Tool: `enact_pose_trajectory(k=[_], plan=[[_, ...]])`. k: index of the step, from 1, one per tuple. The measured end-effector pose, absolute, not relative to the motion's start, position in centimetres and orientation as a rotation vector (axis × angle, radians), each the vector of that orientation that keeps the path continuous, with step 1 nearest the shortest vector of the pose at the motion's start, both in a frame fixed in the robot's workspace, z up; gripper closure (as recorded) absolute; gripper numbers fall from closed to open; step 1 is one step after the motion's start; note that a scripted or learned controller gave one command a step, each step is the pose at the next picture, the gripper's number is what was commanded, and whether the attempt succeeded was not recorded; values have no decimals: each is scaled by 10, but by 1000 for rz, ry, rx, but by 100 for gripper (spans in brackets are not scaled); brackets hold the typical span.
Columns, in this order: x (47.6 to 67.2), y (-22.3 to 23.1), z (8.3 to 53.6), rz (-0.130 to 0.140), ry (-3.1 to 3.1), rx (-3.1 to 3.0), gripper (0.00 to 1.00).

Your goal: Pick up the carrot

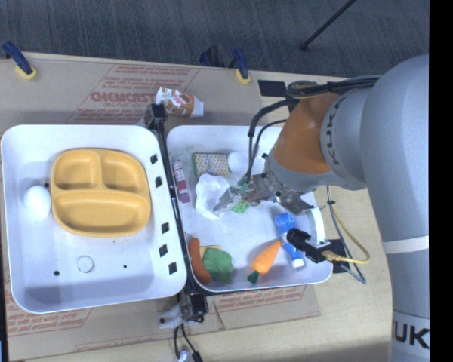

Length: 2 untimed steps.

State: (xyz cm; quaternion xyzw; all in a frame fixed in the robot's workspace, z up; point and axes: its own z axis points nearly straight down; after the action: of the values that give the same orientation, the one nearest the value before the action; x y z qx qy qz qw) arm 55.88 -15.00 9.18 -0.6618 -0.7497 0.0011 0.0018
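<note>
Carrot (pixel 266 258) lies near the front edge of the right bin (pixel 309 277), orange with a green end, tilted. Nothing is touching it. Just to its left sits a green lumpy toy (pixel 217 264) with a red sausage (pixel 197 253) beside it. To its right is a blue and white thing (pixel 288 232). Farther back, the gripper (pixel 232 200) hangs over the middle of the bin, beside a white crumpled thing (pixel 208 191). I cannot tell if its fingers are wide or narrow. The grey arm (pixel 377 127) with the orange band reaches in from the right. The left bin (pixel 30 277) holds a yellow tray (pixel 100 191) and a white egg (pixel 37 200). Both bins sit on the worktop (pixel 60 81).
</note>
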Motion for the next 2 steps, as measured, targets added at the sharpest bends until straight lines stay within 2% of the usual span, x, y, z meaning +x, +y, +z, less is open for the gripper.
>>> enact_pose_trajectory(k=[1, 2], plan=[[486, -188, 123, 3, -2401, -2021, 0], [476, -179, 92, 1, -2552, -1825, 0]])
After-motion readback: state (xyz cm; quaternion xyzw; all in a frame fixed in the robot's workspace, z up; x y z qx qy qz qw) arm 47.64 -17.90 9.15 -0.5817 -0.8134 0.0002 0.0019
